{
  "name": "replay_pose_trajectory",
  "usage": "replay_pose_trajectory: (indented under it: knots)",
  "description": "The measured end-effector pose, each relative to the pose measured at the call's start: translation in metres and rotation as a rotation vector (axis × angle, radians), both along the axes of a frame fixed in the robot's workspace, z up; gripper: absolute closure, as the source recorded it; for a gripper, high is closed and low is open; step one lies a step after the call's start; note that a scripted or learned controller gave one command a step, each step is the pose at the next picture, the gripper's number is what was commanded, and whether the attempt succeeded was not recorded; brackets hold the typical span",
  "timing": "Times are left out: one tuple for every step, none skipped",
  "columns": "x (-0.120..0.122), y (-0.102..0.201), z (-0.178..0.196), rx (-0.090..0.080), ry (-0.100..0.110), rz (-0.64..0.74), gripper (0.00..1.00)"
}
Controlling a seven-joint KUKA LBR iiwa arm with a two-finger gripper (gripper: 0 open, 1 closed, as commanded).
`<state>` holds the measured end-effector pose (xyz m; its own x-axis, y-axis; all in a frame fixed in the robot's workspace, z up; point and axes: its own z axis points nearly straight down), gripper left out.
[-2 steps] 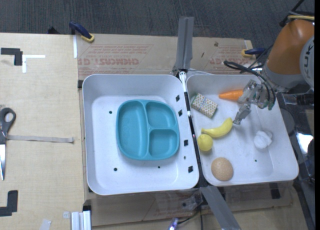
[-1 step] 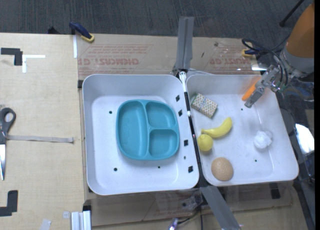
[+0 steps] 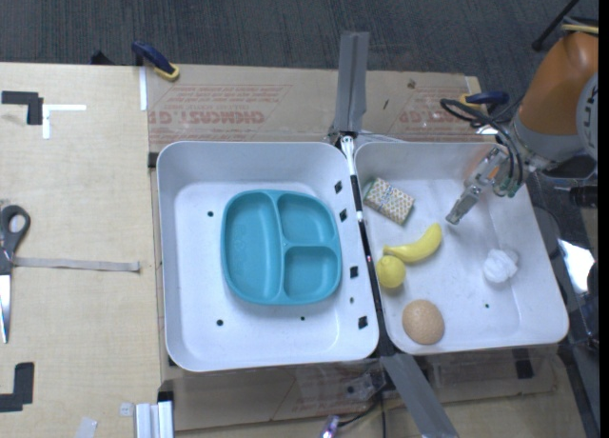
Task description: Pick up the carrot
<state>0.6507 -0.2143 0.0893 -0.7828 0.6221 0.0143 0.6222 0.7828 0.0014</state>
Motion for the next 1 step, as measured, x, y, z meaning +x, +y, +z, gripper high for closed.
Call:
replay_pose_trajectory:
  knots:
    - [0.0001, -0.0003, 0.0003, 0.0, 0.0, 0.0, 0.0]
